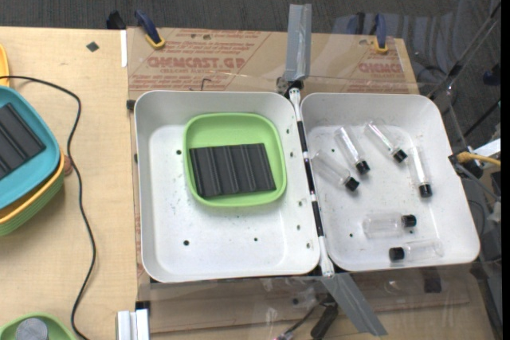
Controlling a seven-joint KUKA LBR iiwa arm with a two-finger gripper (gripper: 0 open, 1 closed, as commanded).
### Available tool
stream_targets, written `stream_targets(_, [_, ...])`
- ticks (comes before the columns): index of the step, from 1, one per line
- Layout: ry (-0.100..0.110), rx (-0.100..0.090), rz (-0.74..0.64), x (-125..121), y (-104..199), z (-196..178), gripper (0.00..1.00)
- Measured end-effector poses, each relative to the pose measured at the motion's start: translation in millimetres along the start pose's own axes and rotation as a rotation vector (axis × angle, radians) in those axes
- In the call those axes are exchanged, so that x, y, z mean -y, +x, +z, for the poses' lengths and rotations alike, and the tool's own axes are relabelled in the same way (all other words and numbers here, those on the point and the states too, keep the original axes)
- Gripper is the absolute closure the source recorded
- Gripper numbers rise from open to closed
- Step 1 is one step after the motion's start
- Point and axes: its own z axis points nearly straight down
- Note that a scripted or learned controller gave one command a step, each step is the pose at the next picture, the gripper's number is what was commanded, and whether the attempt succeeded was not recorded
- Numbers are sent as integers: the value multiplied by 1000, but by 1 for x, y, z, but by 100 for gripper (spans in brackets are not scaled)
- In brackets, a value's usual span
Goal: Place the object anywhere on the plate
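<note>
On my feed, nearest me in the right bin [454,171] lay 6 clear tubes [351,151] with black caps, scattered and apart from each other. Beyond, in the left bin [159,171], sat the green plate [235,131] bearing a dark ribbed insert [233,170]. I could not tell the claw's state.

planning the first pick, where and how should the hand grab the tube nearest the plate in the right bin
Grip the clear tube across the middle of its barrel, coming straight down from above. It lies flat and slanted on the right bin floor, black cap toward the lower right, so the fingers should straddle its narrow width. Its neighbour tube sits close, leaving probably tight clearance on that side.
</note>
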Motion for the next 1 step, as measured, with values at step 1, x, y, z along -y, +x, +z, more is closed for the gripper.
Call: stream_targets(1, [0, -1, -1, 0, 0, -3, 0])
